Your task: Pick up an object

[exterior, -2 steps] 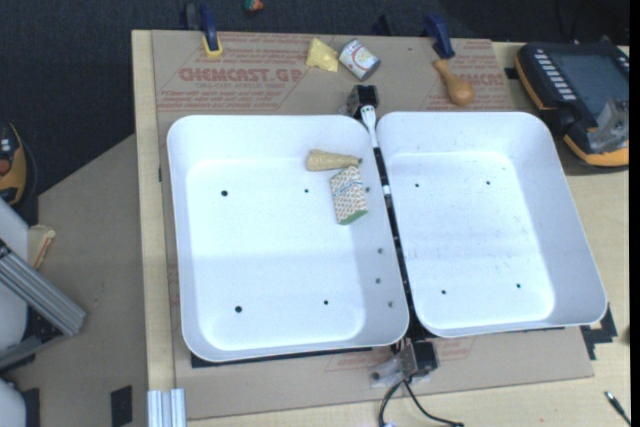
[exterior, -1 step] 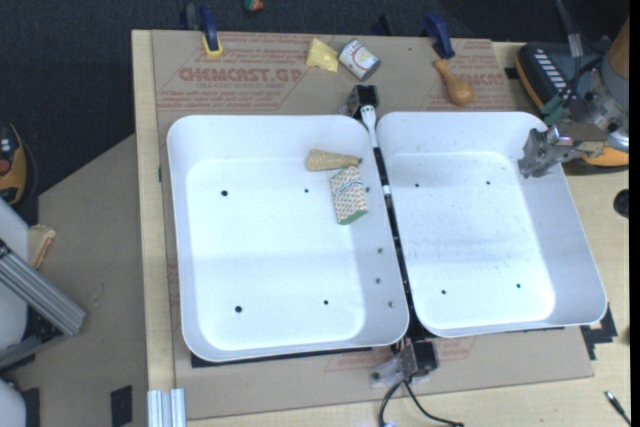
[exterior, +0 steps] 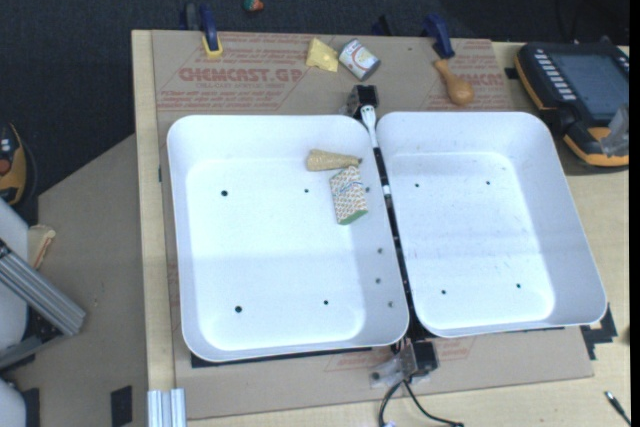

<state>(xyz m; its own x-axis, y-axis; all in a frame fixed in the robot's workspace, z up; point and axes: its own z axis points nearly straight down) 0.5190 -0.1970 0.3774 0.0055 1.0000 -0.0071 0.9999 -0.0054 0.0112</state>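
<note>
In the left bin, you have a light, soft-looking patterned packet touching a tan cone; take the packet across its narrow width, gripper state unknowable here

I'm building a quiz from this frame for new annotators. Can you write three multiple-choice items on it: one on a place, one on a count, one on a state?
1. Where does the patterned packet lie?
A. left bin
B. right bin
C. on the bench behind the bins

2. How many things lie inside the left bin?
A. none
B. two
C. five

3. How do the tan piece and the packet sit?
A. at opposite corners
B. close together near the far right corner
C. stacked in the right bin

Answers: 1 A, it rests on the left bin's floor. 2 B, tan piece and packet. 3 B, tan piece just behind the packet.
</note>
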